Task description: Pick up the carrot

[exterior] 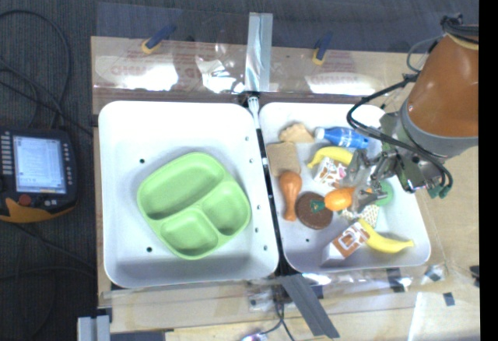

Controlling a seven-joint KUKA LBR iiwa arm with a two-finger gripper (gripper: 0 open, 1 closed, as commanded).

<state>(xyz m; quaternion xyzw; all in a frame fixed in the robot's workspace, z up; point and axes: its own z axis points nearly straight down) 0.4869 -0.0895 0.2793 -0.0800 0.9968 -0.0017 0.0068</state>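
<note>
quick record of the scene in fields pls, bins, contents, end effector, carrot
left bin: holds a green divided plate
right bin: toy foods, among them two bananas, a blue bottle, a drumstick
carrot: orange, near the bin's middle, beside a brown round piece
end effector: low in the right bin, right next to the carrot
grasp: cannot tell

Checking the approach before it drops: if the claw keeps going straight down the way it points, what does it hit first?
Most likely the carrot, which lies just under and left of the claw. Depth is unclear from this slanted view, so it could land beside it on the bin floor.
</note>
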